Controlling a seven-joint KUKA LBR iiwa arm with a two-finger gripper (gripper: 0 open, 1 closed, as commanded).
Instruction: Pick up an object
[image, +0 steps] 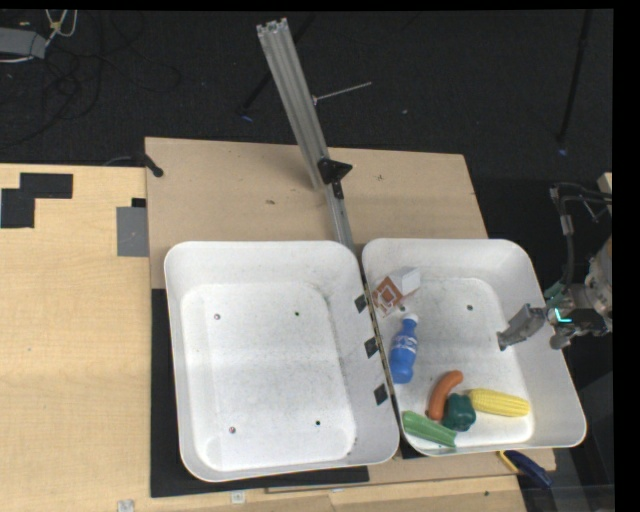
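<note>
- Gripper (540, 328): seen over the right bin's right rim, dark angular fingers set apart, nothing between them.
- Right bin (500, 258): shallow, white, round-cornered, speckled.
- Left bin (260, 262): same make, touching it.
- Blue bottle (403, 352): smooth plastic, white cap, laid by the dividing wall.
- Yellow corn (499, 403): ridged, tapered.
- Green pod (428, 428): long, flat.
- Orange sausage (444, 392): glossy, curved.
- Dark green lump (460, 411): rounded, between sausage and corn.
- Small carton (394, 290): white, red-printed.

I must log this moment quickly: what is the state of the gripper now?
Gripper: above the right bin's right edge; open or closed cannot be told, and nothing is seen held.
</note>
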